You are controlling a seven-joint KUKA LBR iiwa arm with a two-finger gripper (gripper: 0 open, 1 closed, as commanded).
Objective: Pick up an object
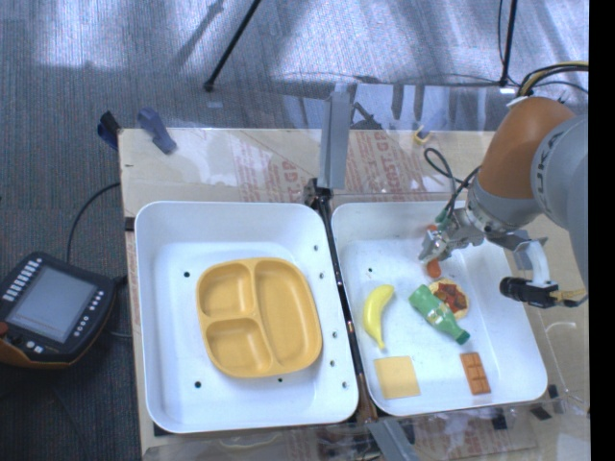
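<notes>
The right bin holds a yellow banana, a green bottle lying on its side, and a round pizza-like piece touching the bottle's upper side. A yellow cheese square and a brown-orange bar lie toward the front. A small red piece lies just under my gripper, which hangs low over the back middle of this bin, behind the bottle and right of the banana. I see nothing lifted off the bin floor.
The left bin holds a yellow divided plate. A grey upright post stands behind the seam between the bins. A teach pendant lies on the floor at far left. The arm's elbow looms over the right bin's back right corner.
</notes>
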